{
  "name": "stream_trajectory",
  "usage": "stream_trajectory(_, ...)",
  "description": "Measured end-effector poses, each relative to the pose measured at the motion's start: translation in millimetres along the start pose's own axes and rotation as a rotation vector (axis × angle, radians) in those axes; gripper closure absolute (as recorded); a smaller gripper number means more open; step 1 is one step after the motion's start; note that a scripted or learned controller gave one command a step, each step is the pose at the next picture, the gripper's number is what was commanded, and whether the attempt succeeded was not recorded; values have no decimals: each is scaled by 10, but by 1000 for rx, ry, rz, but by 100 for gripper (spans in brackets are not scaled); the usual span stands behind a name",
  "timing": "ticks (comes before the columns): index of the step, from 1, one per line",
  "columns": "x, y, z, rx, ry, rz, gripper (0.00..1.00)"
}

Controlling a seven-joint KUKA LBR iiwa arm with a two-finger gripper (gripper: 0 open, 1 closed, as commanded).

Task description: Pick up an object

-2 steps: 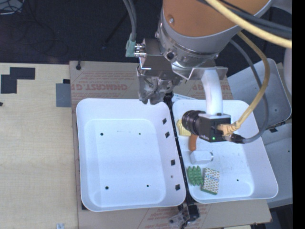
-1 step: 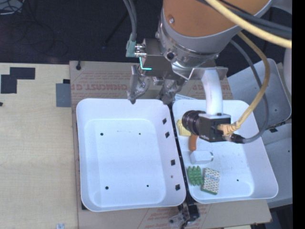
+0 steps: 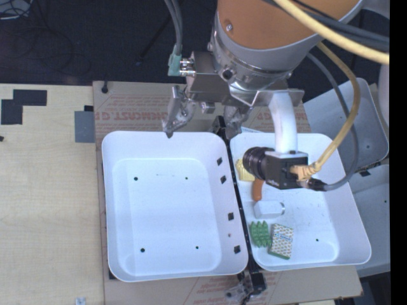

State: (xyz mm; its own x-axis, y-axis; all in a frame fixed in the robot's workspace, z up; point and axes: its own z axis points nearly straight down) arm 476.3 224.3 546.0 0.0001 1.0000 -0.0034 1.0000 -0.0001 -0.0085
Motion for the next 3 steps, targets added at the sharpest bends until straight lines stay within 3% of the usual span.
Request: stream_trajectory(3,0,0,0,0,0,0,0)
